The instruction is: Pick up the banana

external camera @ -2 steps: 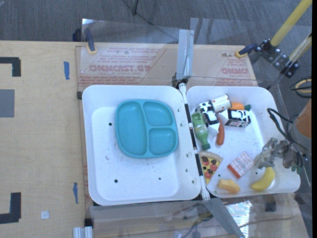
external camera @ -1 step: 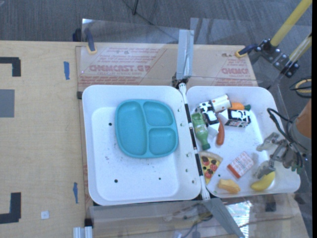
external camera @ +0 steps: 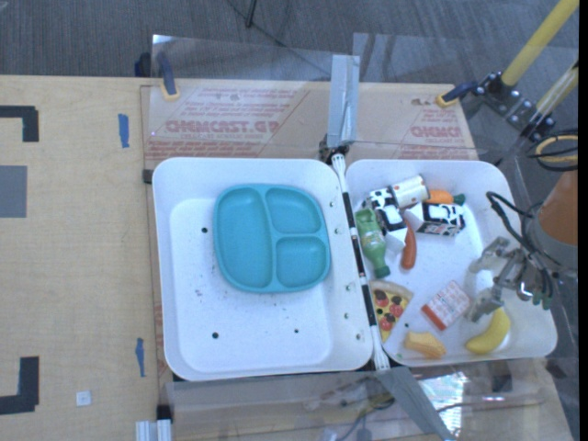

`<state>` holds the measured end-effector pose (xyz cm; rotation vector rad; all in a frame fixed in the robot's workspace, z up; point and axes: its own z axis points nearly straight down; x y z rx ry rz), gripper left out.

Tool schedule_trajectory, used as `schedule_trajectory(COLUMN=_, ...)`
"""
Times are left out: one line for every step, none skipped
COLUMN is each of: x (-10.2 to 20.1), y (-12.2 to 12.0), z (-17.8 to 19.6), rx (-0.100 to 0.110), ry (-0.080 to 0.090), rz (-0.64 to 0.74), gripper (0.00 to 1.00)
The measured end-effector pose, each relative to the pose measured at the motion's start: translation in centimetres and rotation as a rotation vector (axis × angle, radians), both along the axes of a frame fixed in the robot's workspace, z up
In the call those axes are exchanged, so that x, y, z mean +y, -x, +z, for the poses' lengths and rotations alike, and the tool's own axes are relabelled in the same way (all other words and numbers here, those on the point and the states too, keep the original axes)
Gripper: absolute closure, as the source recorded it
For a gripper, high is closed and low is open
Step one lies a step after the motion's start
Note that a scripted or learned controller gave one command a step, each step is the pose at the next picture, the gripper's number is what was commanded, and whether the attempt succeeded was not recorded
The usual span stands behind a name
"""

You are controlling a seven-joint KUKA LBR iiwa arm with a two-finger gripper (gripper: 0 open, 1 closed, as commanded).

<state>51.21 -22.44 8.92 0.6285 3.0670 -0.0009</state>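
The yellow banana (external camera: 490, 332) lies in the front right corner of the right bin (external camera: 514, 191). My gripper (external camera: 484, 284) hovers just behind the banana, reaching in from the right. Its fingers (external camera: 481, 307) are spread apart with nothing between them, so it is open. The nearer fingertip sits close to the banana's upper end; I cannot tell whether it touches.
A red-and-white box (external camera: 447, 303), an orange-yellow food piece (external camera: 424, 344) and a pizza slice (external camera: 390, 306) lie left of the banana. A green bottle (external camera: 372, 242), a red sausage (external camera: 409, 246) and black-and-white toys (external camera: 441, 217) sit farther back. A teal divided plate (external camera: 273, 237) rests in the left bin (external camera: 184, 274).
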Motion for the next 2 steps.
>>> schedule_trajectory(x=0.1, y=1.6, z=0.0, rx=-0.003, ry=0.001, rz=-0.005, gripper=0.00)
schedule_trajectory(x=4.6, y=2.8, z=0.1, rx=-0.004, ry=0.002, rz=0.019, gripper=0.00)
